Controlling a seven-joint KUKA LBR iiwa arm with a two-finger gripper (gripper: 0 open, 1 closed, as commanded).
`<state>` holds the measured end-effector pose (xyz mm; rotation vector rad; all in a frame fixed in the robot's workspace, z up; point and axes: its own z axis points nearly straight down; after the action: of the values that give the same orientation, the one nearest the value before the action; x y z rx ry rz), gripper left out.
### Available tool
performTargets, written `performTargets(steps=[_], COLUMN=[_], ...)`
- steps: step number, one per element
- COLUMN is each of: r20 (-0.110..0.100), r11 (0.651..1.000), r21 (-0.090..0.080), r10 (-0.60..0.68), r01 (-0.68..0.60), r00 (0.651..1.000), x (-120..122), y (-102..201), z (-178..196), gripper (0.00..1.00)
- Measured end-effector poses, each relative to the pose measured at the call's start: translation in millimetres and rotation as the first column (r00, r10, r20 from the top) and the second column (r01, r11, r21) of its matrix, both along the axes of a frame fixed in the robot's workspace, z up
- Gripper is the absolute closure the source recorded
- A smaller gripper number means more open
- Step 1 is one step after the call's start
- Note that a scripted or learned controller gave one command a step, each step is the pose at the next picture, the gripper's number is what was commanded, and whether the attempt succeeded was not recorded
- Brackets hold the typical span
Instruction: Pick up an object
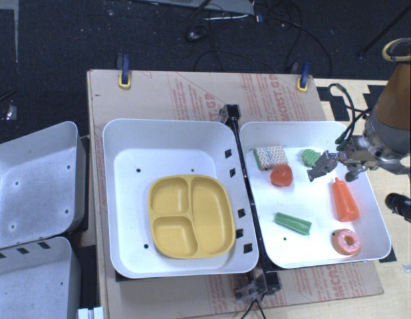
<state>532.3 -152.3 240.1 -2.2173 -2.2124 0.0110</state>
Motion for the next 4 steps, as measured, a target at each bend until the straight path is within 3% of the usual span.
performTargets(steps=[1,3,4], r20=[0.011,0.005,0.008], r11=[1.000,1.000,1.000], r21=[-0.002,0.000,0.000], r10=[0.003,0.000,0.001], r01=[-0.003,0.000,-0.001], r00=[1.000,1.000,1.000], x=[2.4,-3.7,-4.4], y=[0.2,3.8,4.5], z=[5.4,-121.0,-149.8], gripper=[0.00,0.00,0.00])
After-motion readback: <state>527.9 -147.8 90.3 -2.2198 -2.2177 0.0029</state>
